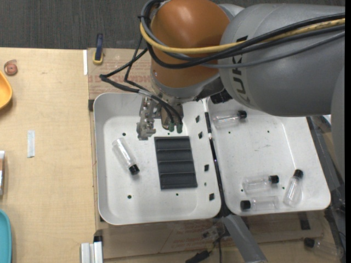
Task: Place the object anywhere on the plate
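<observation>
Gripper sits over the back of the left bin, fingers pointing down at the bin floor; can't tell whether they're spread or pressed together, and nothing visible between them. Dark ribbed plate lies just in front and to the right of the gripper, flat on the bin floor. Clear vial with black cap lies on its side left of the plate, apart from it and from the gripper. Wrist with the orange band is directly above the gripper, tilted; grey arm runs off to the right, cables looped around it. Right bin holds four more capped vials, all lying down.
</observation>
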Motion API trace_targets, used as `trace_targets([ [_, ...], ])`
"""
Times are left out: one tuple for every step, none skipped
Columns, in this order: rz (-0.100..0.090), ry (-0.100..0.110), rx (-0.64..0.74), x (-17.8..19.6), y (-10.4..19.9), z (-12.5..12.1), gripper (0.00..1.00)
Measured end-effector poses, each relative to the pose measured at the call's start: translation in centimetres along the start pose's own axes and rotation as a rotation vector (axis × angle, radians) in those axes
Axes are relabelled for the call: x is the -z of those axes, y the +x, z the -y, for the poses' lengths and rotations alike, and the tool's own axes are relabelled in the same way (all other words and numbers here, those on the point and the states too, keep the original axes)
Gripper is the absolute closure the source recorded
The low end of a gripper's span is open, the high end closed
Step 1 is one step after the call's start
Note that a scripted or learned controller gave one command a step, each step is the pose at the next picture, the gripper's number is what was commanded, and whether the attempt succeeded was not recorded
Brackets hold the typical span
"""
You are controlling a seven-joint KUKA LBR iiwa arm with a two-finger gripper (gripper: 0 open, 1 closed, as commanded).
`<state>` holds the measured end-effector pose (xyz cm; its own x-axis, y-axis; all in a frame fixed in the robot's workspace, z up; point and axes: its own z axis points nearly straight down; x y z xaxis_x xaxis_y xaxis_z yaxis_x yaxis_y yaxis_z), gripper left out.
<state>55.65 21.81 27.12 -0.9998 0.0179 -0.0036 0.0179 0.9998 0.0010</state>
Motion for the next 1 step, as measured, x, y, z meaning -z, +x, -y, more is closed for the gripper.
trace_targets([
  [-0.001,0.001,0.089,5.13,4.34,3.69,1.00],
])
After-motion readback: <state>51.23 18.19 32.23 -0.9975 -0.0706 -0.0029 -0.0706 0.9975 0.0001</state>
